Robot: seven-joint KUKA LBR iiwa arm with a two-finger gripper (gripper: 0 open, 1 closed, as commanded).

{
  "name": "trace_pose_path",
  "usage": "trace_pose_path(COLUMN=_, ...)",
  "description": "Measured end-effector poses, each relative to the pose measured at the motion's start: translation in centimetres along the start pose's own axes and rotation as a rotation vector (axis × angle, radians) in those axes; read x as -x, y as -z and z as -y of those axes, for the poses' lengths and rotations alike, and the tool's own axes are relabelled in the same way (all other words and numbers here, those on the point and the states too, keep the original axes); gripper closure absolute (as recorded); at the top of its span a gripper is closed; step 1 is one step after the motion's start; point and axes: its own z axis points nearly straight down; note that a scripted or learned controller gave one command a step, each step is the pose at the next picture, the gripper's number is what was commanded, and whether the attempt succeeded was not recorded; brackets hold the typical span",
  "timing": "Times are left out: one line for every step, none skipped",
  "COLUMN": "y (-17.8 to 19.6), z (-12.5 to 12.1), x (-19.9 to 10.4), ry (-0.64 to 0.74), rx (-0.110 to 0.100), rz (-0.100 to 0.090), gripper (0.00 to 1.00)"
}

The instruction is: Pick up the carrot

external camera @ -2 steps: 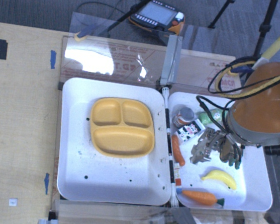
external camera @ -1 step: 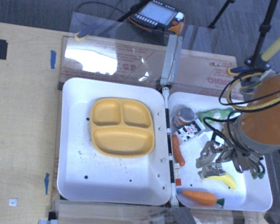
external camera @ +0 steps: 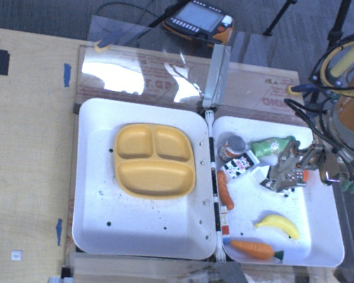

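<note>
The carrot [external camera: 252, 248], orange with a green stub at its right end, lies flat along the front edge of the right bin [external camera: 324, 242]. My gripper [external camera: 282, 184] hangs over the middle of that bin, well behind the carrot and a little to its right. It is open, with nothing between its fingers. A yellow banana [external camera: 277, 224] lies between the gripper and the carrot.
A slim orange-red piece [external camera: 224, 189] lies by the right bin's left wall. A can [external camera: 233, 144], a black-and-white card [external camera: 241, 165] and a green bottle [external camera: 271, 145] sit at the back. The left bin [external camera: 88, 210] holds a yellow divided plate [external camera: 155, 160].
</note>
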Motion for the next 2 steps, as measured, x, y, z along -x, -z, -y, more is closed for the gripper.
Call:
trace_pose_path(y=3.9, z=4.4, x=-0.2, ry=-0.476, rx=-0.002, rz=0.000, gripper=1.00)
trace_pose_path(y=-7.5, z=10.0, x=3.0, ry=-0.566, rx=-0.003, rz=-0.006, gripper=1.00)
